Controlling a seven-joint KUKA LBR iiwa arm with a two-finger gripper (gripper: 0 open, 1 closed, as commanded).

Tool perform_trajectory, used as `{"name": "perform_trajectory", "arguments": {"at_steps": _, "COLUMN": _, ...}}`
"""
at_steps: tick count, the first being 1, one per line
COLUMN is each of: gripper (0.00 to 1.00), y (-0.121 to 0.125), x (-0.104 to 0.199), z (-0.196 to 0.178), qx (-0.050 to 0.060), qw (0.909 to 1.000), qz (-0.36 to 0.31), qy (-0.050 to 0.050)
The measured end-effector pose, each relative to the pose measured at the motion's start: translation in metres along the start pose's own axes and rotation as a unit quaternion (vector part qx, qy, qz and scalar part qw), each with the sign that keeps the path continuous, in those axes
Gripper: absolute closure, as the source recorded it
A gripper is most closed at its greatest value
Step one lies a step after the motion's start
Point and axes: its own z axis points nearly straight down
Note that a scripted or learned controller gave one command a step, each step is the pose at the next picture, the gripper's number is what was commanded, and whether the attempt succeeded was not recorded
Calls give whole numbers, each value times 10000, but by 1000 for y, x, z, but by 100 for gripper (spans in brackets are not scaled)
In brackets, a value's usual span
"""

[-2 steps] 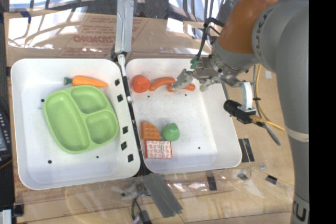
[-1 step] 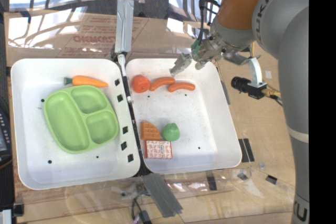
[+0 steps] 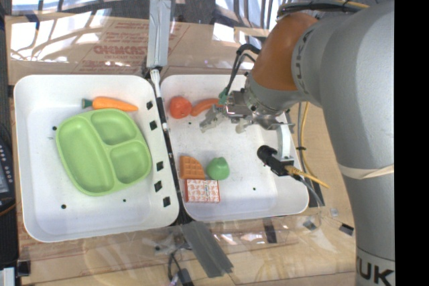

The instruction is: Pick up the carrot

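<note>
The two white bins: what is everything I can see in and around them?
Bins: two, white, side by side on the bench.
Divided plate: one, light green, left bin.
Carrot: one, orange with green stem, left bin, just above the plate.
Tomato: one, red-orange, right bin, top left.
Second carrot-like piece: one, orange, right bin, beside the tomato.
Waffle: one, tan, right bin.
Green ball: one, beside the waffle.
Patterned card: one, red and white, below the waffle.
Arm: one, grey with orange band, from the right.
Gripper: one, over the right bin.
</note>
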Motion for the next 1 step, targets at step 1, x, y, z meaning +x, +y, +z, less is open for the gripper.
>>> {"name": "perform_trajectory", "arguments": {"at_steps": 1, "gripper": 0, "y": 70, "x": 11, "z": -4, "qx": -25, "qw": 9963, "qz": 859, "qy": -3}}
